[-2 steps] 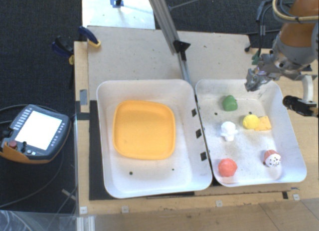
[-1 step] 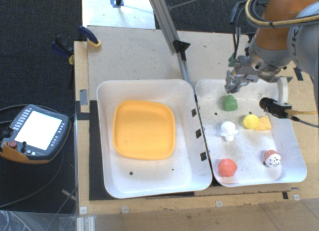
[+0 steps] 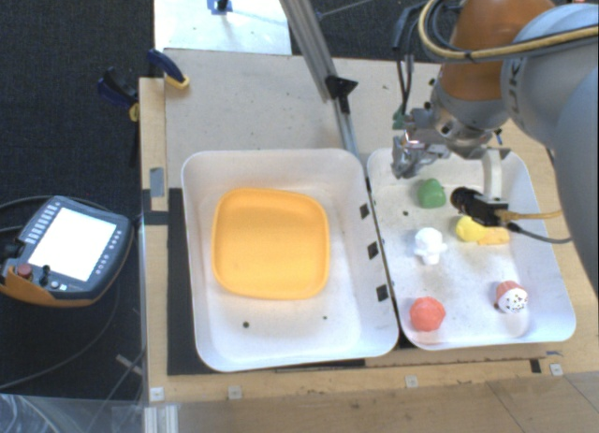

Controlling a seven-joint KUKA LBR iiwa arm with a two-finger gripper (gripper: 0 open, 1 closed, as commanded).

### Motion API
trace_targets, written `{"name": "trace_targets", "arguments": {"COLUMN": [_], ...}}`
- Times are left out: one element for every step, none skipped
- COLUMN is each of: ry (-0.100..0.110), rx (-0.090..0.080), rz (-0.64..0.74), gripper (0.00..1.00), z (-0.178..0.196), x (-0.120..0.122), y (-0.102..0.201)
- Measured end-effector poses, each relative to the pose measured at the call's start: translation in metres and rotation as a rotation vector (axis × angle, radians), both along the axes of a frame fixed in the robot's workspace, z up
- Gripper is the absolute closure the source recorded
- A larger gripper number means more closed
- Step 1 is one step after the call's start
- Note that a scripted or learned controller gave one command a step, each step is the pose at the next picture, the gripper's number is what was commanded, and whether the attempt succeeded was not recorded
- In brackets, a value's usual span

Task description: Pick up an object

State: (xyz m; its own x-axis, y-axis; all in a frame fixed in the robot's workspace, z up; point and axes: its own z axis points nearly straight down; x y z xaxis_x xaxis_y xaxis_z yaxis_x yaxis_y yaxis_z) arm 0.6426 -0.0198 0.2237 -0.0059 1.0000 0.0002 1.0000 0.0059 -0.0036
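Observation:
My gripper [image 3: 405, 164] hangs over the back left part of the right bin [image 3: 546, 328], just left of a green object [image 3: 430, 193] and apart from it. Nothing shows between its tips. Further forward in that bin lie a yellow object [image 3: 475, 231], a small white figure [image 3: 430, 245], a red ball [image 3: 428, 313] and a red-and-white ball [image 3: 510, 298].
The left bin [image 3: 201, 328] holds a large orange-yellow plate [image 3: 271, 242]. A slanted metal pole [image 3: 314, 43] crosses the bench behind the bins. Blue clamps [image 3: 167, 68] grip the bench's back left corner, and a teach pendant [image 3: 61, 249] lies off the bench at the left.

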Motion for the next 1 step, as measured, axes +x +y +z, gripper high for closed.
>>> {"name": "trace_targets", "arguments": {"ry": [0.000], "rx": [0.001], "rz": [0.001], "gripper": [1.00], "z": [-0.0013], "x": [0.0031], "y": [0.0641]}}
